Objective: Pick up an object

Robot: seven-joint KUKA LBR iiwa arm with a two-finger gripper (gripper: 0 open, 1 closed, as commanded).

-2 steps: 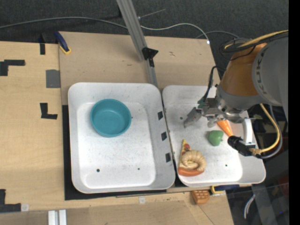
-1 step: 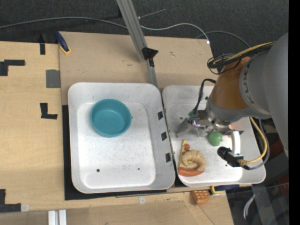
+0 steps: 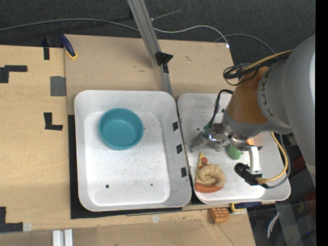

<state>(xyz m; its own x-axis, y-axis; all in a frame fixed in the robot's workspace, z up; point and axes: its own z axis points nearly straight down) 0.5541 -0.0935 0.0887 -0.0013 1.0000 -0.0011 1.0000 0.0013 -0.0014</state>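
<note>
The candidate object, a curled tan toy shaped like a shrimp on an orange base (image 3: 209, 177), lies at the near edge of the right bin (image 3: 190, 105), close to the wall that divides it from the left bin (image 3: 82, 137). A small green item (image 3: 234, 152) sits just beside the arm's wrist, partly hidden by it, so its form cannot be told. The gripper (image 3: 201, 141) hangs just above and a little beyond the tan toy, its grey fingers (image 3: 197, 143) pointing toward the dividing wall; nothing is seen between them, and whether they are spread or closed cannot be told at this scale. The step in hand is judged to be the approach: no object is lifted, and the toy rests on the bin floor. The next move would call for shifting the gripper toward the near edge until it stands over the toy, then descending with the fingers straddling it. A blue bowl (image 3: 121, 128) stands in the left bin, well apart.
</note>
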